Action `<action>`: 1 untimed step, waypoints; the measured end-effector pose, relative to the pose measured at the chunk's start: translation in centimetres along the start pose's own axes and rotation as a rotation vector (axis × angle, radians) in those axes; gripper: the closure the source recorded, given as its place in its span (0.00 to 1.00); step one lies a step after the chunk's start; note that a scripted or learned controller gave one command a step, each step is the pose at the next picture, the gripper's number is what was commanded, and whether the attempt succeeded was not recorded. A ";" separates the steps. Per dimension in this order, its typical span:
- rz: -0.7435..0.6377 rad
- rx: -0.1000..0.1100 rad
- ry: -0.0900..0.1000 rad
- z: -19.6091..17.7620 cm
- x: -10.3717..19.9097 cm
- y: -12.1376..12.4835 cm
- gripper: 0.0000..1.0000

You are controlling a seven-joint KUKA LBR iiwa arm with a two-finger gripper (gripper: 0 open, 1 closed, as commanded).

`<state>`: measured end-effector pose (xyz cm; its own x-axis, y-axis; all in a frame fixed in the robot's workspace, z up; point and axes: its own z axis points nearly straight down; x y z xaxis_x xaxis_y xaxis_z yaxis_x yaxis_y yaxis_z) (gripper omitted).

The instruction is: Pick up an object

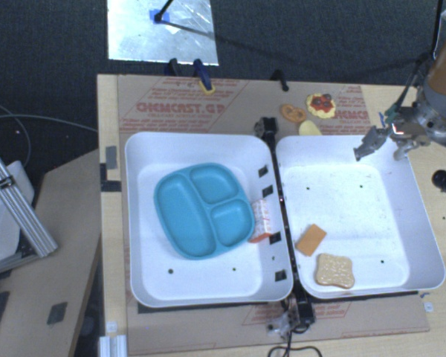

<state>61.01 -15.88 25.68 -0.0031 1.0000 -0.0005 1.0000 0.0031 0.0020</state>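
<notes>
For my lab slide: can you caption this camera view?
Pincer open over the right bin's far edge; toast and orange cracker lie near its front.

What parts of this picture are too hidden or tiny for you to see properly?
- The robot's grey hand: small and blurred, so whether it is open or shut is unclear.
- The grey arm: cut off by the picture's right edge.
- The small red-and-white packet: partly tucked under the blue divided plastic plate, its print too small to read.
- The round red-and-yellow toy behind the bins: too tiny to identify.

Even, soft overhead light; glare on white bins (208, 143); slight overall blur.
</notes>
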 end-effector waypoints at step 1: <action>-0.016 -0.010 0.005 -8.0 15.1 -0.3 0.00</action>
<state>60.60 -0.74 33.72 -0.0191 0.9998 0.0048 0.9998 0.0190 0.0117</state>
